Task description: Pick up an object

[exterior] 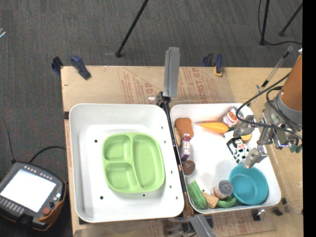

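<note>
While the claw (pixel 253 144) hangs over the right side of the right bin (pixel 212 164), its two fingers stand spread apart with nothing between them. One finger (pixel 242 130) points toward the upper middle of the bin, the other (pixel 255 157) hangs just above the rim of the bowl.

Two white bins sit side by side on the counter (pixel 118 85). One green divided plate (pixel 133 162) with three compartments lies in the left bin (pixel 89 127).

The right bin carries the loose things. One teal bowl (pixel 249 185) sits in its near right corner, just below the claw. One black-and-white patterned carton (pixel 238 150) lies between the two fingers' reach, just left of the claw. One orange carrot (pixel 214 127) lies near the far side, and one small red-and-white can (pixel 230 117) lies just beyond it. One brown bread-like piece (pixel 184 126) rests at the far left, one purple packet (pixel 185 146) lies below it, and one dark round item (pixel 188 167) comes next. One green vegetable (pixel 197 194) lies along the near left edge. One small jar with a grey lid (pixel 223 188) stands just left of the bowl.
</note>
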`<action>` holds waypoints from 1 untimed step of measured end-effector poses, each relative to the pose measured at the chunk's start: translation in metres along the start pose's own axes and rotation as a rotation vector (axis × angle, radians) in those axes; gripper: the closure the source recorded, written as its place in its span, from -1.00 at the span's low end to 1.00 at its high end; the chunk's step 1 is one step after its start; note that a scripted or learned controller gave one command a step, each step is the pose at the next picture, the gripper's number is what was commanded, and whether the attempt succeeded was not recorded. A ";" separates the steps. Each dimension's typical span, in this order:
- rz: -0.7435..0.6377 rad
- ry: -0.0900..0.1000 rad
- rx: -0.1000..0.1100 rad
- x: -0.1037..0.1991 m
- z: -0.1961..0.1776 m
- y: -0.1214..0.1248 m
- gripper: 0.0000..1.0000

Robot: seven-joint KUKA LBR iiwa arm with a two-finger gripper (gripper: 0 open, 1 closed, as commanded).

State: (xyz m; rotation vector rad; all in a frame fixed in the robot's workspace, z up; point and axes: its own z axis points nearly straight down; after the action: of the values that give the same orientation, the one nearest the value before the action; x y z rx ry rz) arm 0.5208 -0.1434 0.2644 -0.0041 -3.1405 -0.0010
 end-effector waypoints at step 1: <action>-0.035 0.012 -0.004 0.048 0.154 0.039 -1.00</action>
State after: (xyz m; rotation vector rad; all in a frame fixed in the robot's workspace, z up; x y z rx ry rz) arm 0.4727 -0.1042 0.1104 0.0505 -3.1277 -0.0080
